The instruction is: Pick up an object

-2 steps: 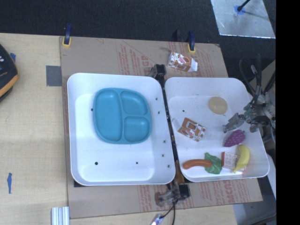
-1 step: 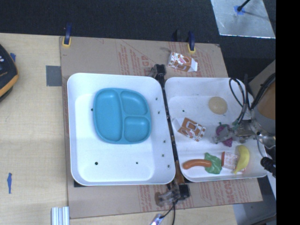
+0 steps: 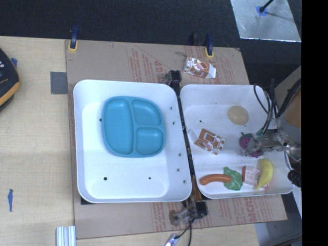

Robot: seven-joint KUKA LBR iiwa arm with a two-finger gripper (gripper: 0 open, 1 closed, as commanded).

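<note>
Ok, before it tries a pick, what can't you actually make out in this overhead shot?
- End effector: in the camera view, blur and cables hide its fingers' state.
- Purple object: too blurred and small to identify; contact with the end effector is unclear.
- Yellow device: cut off by the left edge.
- Small packet beside the banana: print too small to read.

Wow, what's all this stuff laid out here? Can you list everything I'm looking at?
Bins: two, white, side by side on the bench.
Divided plate: one, blue, in the left bin.
Round cookie-like item: one, tan, right bin, far side.
Snack packets: two, orange and white; one in the right bin, one on the cardboard beyond the bins.
Banana: one, yellow, right bin, near right corner.
Sausage: one, orange-red, right bin, near edge.
Leafy item: one, green, beside the sausage.
Purple item: one, right bin, at the gripper.
Gripper: one, dark, right bin's right side.
</note>
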